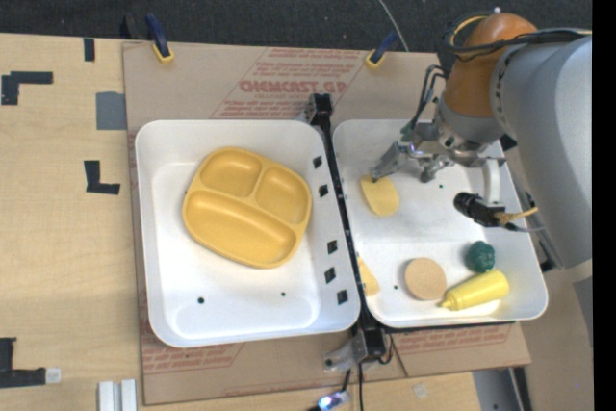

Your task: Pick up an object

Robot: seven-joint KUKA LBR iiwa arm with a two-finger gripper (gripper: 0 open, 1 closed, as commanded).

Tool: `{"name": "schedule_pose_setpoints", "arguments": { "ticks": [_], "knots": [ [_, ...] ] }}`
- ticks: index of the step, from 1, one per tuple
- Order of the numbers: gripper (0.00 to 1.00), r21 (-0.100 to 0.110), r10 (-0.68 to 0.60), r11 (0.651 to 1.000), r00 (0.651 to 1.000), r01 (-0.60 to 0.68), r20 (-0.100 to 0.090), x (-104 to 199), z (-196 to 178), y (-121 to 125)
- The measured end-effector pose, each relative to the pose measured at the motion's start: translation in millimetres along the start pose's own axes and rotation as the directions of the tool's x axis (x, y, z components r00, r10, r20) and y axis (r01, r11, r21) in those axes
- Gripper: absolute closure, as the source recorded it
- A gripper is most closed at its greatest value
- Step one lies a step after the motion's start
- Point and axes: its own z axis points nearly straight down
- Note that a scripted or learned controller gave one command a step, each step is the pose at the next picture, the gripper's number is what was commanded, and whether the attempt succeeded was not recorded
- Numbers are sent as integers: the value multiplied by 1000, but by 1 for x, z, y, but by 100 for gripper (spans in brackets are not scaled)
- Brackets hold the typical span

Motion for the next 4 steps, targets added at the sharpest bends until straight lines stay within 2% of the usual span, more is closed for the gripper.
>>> {"name": "schedule_pose_setpoints", "arguments": {
  "ticks": [1,2,4],
  "knots": [
    [100,-5,-2,1000,1000,2,1,1,-14,2],
    [100,-8,0,1000,1000,0,0,-1,-56,4],
    [100,-10,-1,1000,1000,1,1,1,-182,2]
  ]
}}
